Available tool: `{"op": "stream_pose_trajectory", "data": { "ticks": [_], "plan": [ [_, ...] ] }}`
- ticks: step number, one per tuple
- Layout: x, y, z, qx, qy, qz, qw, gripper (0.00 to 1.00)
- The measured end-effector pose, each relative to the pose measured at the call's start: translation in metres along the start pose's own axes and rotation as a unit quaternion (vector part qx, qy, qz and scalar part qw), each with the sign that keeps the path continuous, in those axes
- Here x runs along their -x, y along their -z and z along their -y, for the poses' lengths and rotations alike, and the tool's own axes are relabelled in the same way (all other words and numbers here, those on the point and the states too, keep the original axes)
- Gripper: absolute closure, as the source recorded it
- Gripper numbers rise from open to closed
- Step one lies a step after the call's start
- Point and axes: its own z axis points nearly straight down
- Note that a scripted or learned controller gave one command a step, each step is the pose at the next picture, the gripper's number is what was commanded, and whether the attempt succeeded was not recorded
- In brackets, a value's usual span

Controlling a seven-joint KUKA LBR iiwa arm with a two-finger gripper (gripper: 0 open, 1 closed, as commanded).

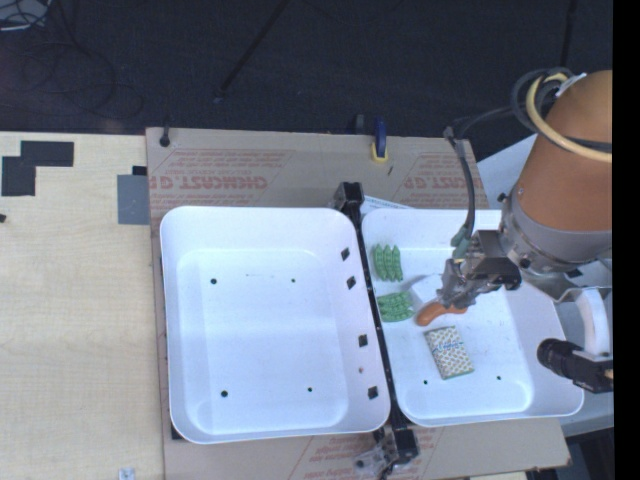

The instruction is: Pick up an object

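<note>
The gripper [458, 296] is positioned low in the right bin [540, 393], directly above an orange object [437, 314]; its state cannot be told.

Pale wooden bench [70, 308] under a cardboard sheet [260, 173] — dark floor [300, 48] with cables [60, 28] behind.

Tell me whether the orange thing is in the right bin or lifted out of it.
In. The orange thing lies on the floor of the right bin, just under the claw, beside the green pieces.
</note>
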Motion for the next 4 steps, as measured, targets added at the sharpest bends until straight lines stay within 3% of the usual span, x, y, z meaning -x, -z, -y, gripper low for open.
{"op": "stream_pose_trajectory", "data": {
  "ticks": [1,2,3,4],
  "plan": [
    [-0.04,0.057,-0.012,0.009,0.0,0.0,1.0,1.0],
    [-0.097,0.122,0.0,0.01,0.001,0.0,1.0,1.0],
    [-0.077,0.204,0.001,0.011,-0.002,0.0,0.9999,1.0],
    [-0.054,0.1,-0.014,0.001,-0.003,0.002,1.0,1.0]
  ]
}}
